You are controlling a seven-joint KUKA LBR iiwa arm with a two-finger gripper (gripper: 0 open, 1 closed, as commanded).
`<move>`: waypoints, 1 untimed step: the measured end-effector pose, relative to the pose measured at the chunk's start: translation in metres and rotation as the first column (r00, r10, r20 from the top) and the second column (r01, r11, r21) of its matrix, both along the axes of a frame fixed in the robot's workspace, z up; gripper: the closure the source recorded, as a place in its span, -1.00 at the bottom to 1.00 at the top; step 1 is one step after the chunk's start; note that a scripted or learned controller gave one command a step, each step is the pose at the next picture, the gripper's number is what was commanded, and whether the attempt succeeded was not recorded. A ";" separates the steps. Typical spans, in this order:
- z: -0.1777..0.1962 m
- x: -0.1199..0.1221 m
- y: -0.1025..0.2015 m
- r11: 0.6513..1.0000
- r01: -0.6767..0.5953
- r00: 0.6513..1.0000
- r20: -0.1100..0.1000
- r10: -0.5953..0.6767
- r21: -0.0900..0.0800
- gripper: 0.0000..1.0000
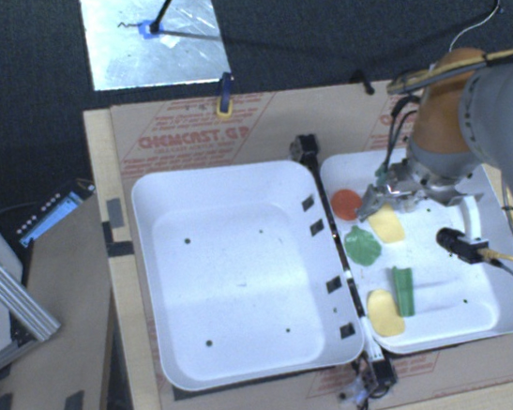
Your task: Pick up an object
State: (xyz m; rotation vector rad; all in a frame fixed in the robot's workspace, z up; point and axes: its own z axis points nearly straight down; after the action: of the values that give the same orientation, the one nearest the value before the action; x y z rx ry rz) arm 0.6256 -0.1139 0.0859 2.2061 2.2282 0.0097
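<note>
We read the view as a clock face, with twelve at the top edge. Two white bins sit side by side on a cardboard sheet printed in red, the left bin toward nine and the right bin toward three.

All the loose objects lie in the right bin, along its nine o'clock side. An orange-red disc is nearest twelve. Toward five of it lies a yellow block, and just beside that block, at its seven, sits a green lumpy piece. Further toward six a green cylinder lies lengthwise from twelve to six. A yellow rounded piece is close against the cylinder's nine o'clock side and near the bin's wall.

The grey arm reaches in from three, with its orange band above the wrist. The fingers hang low over the right bin's twelve o'clock half, just beside the orange-red disc on its three o'clock side and right at the twelve o'clock edge of the yellow block. From this slant we cannot tell how far apart they stand, whether they touch either object, or whether anything sits between them.

A silver foil sheet lies on the dark floor at twelve, well apart from the bins.
</note>
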 end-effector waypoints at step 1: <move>0.010 -0.003 -0.003 1.000 0.004 1.000 -0.003 -0.004 0.000 1.00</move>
State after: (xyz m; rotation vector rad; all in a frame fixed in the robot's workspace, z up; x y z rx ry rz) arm 0.6231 -0.1169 0.0961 2.2120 2.2252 0.0061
